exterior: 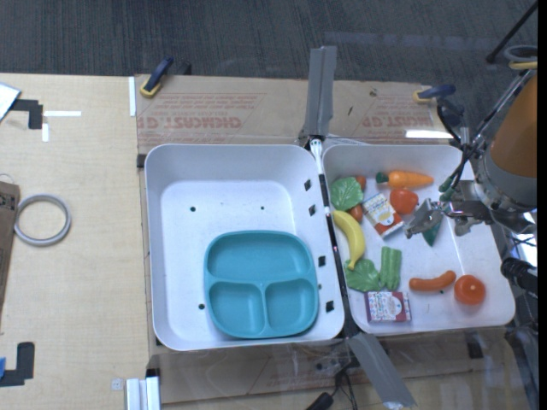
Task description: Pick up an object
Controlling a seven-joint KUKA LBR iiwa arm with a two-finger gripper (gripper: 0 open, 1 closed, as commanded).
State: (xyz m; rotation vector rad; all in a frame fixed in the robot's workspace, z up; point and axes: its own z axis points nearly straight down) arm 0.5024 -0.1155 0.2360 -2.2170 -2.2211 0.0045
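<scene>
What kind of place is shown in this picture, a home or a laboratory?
Most likely a robotics laboratory. A robot arm reaches over two white bins on a workbench: one holds a blue divided tray, the other toy food such as a banana.

We see the arm (513, 156) as a rounded orange shell over a grey collar — metallic, ringed. Thin dark cables run alongside it, looping past the shell. The gripper (425, 223) is grey metal — angular, slim fingers, a dark green part beside them.
</scene>
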